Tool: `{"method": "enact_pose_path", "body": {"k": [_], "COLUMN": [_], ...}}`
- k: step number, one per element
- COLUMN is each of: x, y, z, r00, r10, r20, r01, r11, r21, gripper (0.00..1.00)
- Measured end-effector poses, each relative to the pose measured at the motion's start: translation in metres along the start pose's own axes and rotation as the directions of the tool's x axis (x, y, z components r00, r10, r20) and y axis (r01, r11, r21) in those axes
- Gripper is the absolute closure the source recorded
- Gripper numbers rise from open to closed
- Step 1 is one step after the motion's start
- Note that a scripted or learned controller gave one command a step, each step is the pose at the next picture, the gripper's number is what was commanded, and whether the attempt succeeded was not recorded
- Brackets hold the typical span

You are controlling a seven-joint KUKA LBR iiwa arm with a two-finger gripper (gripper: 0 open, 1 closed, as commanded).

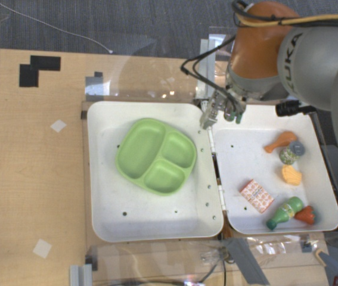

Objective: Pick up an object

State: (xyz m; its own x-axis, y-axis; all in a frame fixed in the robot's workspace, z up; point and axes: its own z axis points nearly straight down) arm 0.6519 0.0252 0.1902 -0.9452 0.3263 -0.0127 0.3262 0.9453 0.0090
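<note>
Camera view: arm [300, 46] comes in from the right, orange band above the wrist, gripper [221, 113] hanging over the top end of the seam between the two bins. Fingers [208, 119] stand a little apart, nothing between them — no grasp. Left bin [106, 219] holds a green divided plate [155, 155], three compartments, lying flat and turned at an angle, roughly mid-bin. Right bin [240, 151] holds the small stuff, all well apart from the gripper: an orange drumstick-shaped toy [280, 141] near the right wall, a small round greenish piece [287, 155] just below it with a bluish-grey bit [298, 149] touching its upper right, a yellow chunk [291, 175] under those, a pink patterned box [257, 195] tilted near the middle, and at the bottom a green bottle-shaped toy [285, 213] lying on its side with a red piece [305, 215] right against its right end. Bench [31, 177] is light wood with black markers [37, 69] at upper left. Black cables [201, 61] loop off the wrist.
</note>
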Motion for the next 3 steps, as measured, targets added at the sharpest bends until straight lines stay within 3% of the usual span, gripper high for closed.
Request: {"method": "enact_pose_path", "body": {"k": [1, 2, 3], "x": [0.089, 0.196, 0.203], "y": [0.001, 0.062, 0.087], "z": [0.003, -0.008, -0.005], "r00": [0.951, 0.989, 0.84], "r10": [-0.31, -0.144, -0.542], "r20": [-0.008, -0.01, -0.007], "r01": [0.31, 0.144, 0.542], "r11": [0.951, 0.99, 0.84], "r21": [0.002, 0.002, -0.001], "gripper": [1.0, 1.0, 1.0]}}
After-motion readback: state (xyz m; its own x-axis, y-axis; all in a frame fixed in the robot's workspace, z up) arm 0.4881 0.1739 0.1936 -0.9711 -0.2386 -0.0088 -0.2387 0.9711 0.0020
